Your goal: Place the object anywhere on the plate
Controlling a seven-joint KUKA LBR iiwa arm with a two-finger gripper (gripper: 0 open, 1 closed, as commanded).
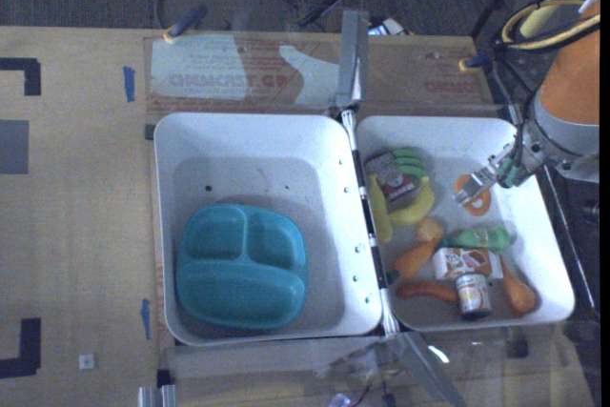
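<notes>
A teal divided plate (242, 266) lies in the left white bin (191, 148), toward its front. My gripper (474, 189) hangs over the back right part of the right bin (534, 205), right above a small orange ring-shaped item (476, 195). Whether it touches or grips that item is unclear from this angle. The grey arm with its orange band (575, 81) comes in from the right edge.
The right bin holds several toy foods: a dark can (386, 172), a yellow banana (412, 205), an orange carrot (416, 257), a green bottle (482, 238), a white and red box (467, 261), a small jar (471, 295). A metal divider (350, 71) stands behind the bins.
</notes>
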